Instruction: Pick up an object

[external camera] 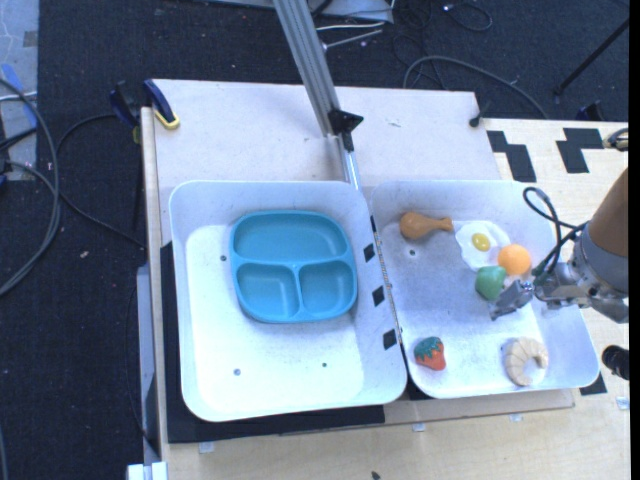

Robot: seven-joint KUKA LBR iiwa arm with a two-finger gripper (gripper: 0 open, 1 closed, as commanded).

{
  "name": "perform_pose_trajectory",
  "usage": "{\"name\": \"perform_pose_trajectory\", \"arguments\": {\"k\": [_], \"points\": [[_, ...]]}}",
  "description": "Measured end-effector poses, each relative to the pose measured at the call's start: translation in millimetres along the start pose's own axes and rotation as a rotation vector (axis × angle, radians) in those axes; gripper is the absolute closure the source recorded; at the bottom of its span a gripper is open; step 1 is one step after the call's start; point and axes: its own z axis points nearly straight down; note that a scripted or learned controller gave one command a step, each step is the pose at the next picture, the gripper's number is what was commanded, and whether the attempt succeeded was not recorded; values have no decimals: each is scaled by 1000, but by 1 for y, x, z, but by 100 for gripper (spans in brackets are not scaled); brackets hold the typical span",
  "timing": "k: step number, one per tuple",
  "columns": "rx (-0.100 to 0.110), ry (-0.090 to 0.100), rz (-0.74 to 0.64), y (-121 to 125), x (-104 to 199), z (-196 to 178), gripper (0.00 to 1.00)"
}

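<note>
In the right bin (440,288) lie several toy foods: a brown chicken drumstick (424,226), a fried egg (480,241), an orange ball (515,259), a green piece (489,282), a strawberry (430,352) and a pale shrimp (524,359). My gripper (510,299) reaches in from the right, low over the bin, just right of and below the green piece and under the orange ball. Whether anything sits between its tips cannot be made out.
The left bin (200,368) holds a blue three-compartment tray (295,266). A slanted metal pole (312,58) rises from the back between the bins. Cables trail on the dark floor to the left. Bare bin floor lies between the drumstick and the strawberry.
</note>
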Motion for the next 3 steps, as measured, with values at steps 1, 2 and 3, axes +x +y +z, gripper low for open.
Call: {"name": "perform_pose_trajectory", "arguments": {"k": [1,2,3], "points": [[2,0,2,-1,0,64,0],[-5,-3,2,0,0,67,0],[-11,-7,2,1,-1,56,100]]}}
